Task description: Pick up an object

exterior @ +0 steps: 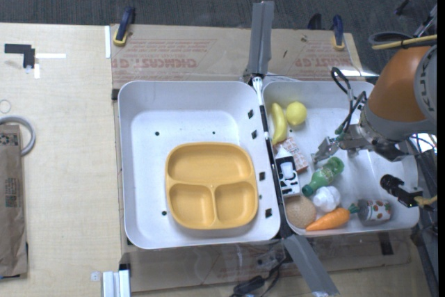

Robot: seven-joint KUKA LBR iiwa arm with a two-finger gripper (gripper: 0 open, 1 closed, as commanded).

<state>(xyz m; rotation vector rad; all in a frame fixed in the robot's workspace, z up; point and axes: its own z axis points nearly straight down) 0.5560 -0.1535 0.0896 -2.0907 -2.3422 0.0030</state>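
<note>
- The metal two-finger hand (327, 149) is poised just above the green plastic bottle (325, 174), seemingly to grasp it.
- Its fingers are spread, nothing held between them.

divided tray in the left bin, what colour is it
Yellow-orange all over, on the divided tray in the left bin, seen in the camera view.

The grey arm (407, 90) enters from three o'clock, its orange band uppermost, wrist angled down toward eight o'clock. The gripper (325, 149) points toward nine o'clock, fingers slightly parted, nothing between them.
</note>
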